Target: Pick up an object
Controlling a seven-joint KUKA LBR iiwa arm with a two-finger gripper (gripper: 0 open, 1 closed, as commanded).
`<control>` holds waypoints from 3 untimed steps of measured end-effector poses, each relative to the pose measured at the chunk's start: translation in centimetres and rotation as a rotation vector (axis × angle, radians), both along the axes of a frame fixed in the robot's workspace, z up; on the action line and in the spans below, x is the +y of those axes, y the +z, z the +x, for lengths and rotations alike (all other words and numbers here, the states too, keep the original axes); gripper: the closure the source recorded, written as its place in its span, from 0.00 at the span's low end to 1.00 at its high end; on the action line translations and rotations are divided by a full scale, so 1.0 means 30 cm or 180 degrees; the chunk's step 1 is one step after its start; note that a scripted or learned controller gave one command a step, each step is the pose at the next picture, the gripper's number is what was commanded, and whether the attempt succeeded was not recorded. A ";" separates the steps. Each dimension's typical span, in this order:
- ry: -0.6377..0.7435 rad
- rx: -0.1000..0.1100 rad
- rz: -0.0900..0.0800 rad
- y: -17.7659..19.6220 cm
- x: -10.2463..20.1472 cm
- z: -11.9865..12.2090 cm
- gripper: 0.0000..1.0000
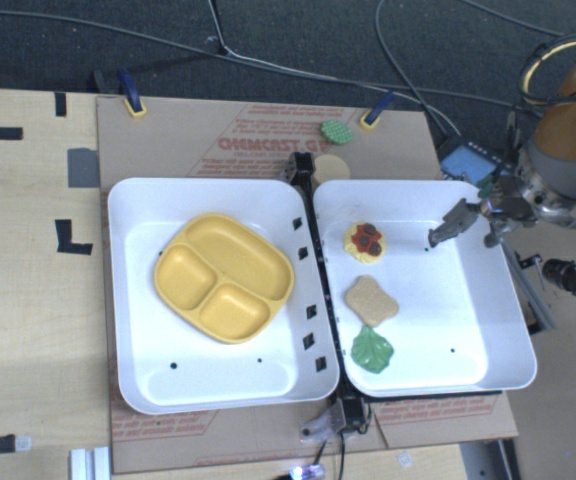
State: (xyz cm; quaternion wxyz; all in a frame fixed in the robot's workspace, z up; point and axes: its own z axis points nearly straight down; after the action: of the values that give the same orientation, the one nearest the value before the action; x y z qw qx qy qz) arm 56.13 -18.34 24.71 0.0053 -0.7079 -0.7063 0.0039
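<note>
Nothing is picked up yet: the three candidate items all lie in the right bin (498, 363) near its dividing wall, a yellow piece with red topping (365, 241) farthest back, a tan bread-like slice (371, 301) in the middle, and a green leafy piece (371, 351) nearest the front, so the whole approach, grasp and lift remain to be done. The gripper (468, 224) hangs above that bin's far right corner, well apart from the items, its fingers spread and pinching nothing, with the arm reaching in low over the bin's right rim.

Open floor right of toast (371, 300)
</note>
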 end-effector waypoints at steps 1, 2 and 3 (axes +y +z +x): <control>0.0012 -0.0037 -0.0007 0.022 0.002 0.008 0.00; 0.0015 -0.0024 -0.0005 -0.141 0.019 0.033 0.00; 0.0013 -0.0021 -0.0004 -0.308 0.048 0.010 0.00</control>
State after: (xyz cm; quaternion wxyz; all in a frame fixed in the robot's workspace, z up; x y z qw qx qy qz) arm 56.43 -16.89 15.47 0.0026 -0.7065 -0.7077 0.0019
